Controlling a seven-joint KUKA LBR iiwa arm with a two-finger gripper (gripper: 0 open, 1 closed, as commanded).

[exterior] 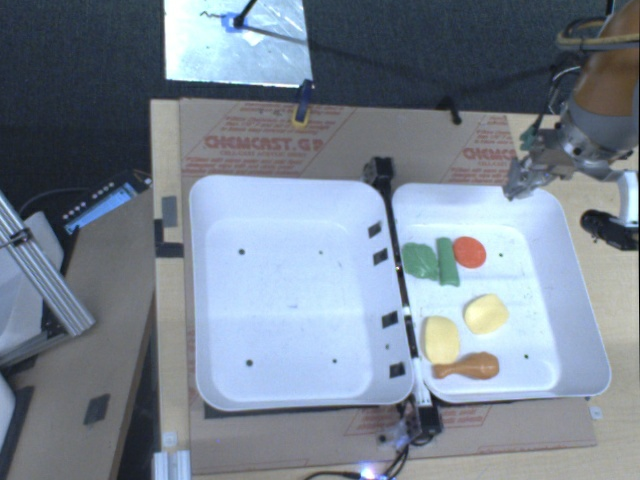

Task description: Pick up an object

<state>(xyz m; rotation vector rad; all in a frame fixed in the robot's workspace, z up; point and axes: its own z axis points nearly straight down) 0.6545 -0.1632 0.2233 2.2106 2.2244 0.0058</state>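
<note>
While the gripper (520,180), its opening impossible to judge, is poised at the right bin's (575,268) far rim, the red round object (470,252) is seen below-left, well apart.

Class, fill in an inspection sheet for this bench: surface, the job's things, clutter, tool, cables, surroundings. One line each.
Surface: cardboard-covered bench bearing a left shallow white bin and a right shallow white bin, side by side.
Job's things: all in the right bin: green leafy toy piece, round red toy, two pale yellow toy lumps, brown drumstick-shaped toy.
Clutter: nothing seen in the left bin.
Tool: tool sits above the right bin's far rim, away from the toys; holds nothing visible.
Cables: black cable across the dark floor behind the bench.
Surroundings: shiny silver sheet, aluminium frame at left.
</note>
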